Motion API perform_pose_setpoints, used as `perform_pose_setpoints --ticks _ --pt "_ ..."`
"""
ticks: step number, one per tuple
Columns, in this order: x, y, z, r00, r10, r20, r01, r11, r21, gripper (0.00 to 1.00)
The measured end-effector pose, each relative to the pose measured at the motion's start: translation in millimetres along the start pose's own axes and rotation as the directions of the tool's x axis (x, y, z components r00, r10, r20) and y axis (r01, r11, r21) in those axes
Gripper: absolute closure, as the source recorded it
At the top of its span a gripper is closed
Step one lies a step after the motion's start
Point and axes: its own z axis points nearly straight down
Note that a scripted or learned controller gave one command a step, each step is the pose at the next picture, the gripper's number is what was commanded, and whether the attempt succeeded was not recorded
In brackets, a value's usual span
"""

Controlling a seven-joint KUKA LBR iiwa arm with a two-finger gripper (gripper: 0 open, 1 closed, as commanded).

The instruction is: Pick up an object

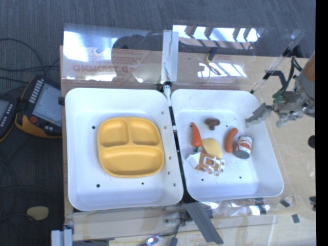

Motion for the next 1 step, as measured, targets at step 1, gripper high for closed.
perform_pose_setpoints --ticks 1 --pt "-4.8 -11.0 142.3 1.000 0.001 -0.001 -0.001 1.000 0.002 0.00"
